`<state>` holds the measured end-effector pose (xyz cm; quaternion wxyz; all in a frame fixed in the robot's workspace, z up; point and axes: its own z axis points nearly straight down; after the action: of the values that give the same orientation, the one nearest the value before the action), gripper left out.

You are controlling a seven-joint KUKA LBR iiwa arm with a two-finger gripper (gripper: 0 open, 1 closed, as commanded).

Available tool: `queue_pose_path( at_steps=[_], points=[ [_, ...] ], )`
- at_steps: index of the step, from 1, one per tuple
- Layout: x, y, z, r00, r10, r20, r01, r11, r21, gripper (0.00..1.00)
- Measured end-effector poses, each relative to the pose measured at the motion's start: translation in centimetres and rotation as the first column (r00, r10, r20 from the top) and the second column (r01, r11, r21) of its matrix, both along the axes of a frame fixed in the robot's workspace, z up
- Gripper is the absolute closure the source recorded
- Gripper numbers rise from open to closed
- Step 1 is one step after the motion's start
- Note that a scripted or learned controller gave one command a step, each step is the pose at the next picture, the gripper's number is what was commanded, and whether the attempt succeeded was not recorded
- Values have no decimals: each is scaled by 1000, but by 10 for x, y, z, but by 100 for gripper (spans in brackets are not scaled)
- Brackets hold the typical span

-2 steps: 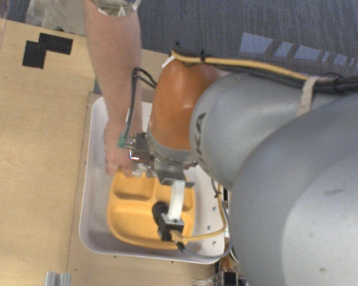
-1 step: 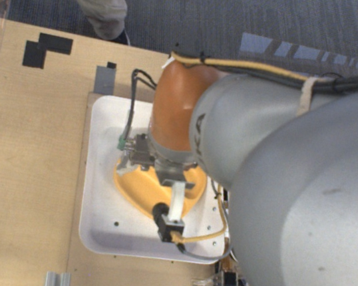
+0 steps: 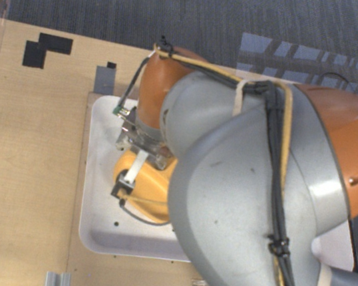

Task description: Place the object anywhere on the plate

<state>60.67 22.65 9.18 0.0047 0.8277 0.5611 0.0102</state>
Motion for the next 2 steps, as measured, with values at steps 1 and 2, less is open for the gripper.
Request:
queue_pose_path(
  at_steps=[1,2],
  points=[
    [62,-19,29,916,-400,-25,400,917,-2,0],
    [84,-67,63,883,-466,55,465,885,26,100]
  ],
)
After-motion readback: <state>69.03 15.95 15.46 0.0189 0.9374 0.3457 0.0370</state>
